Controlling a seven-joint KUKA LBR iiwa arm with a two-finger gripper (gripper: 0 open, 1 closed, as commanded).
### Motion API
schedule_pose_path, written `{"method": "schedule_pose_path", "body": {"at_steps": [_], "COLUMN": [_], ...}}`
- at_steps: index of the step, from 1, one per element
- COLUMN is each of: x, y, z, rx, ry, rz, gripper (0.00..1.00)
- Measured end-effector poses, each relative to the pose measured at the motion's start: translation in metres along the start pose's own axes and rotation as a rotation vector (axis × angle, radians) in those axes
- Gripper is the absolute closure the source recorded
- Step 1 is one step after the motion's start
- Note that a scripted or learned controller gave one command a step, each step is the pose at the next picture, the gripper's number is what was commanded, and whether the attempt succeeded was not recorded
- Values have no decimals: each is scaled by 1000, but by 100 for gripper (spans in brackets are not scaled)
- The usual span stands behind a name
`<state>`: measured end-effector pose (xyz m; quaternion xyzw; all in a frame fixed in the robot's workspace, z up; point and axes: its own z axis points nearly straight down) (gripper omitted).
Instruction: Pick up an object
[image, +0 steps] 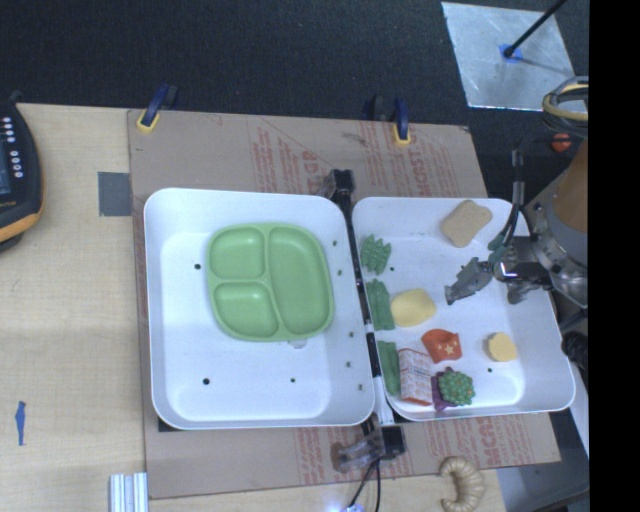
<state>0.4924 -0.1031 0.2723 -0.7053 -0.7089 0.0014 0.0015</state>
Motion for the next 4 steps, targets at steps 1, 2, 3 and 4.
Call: {"method": "schedule_pose_path", "body": {"at_steps": [1, 2, 3, 4], "x": [-18, -28, -29, 52], "y": [5, -1, 1, 102], "z": [91, 185, 170, 74], "rx": [8, 9, 2, -18], "ry": [1, 2, -1, 1], "rz": [1, 0, -2, -10], "gripper": [0, 0, 100, 100]}}
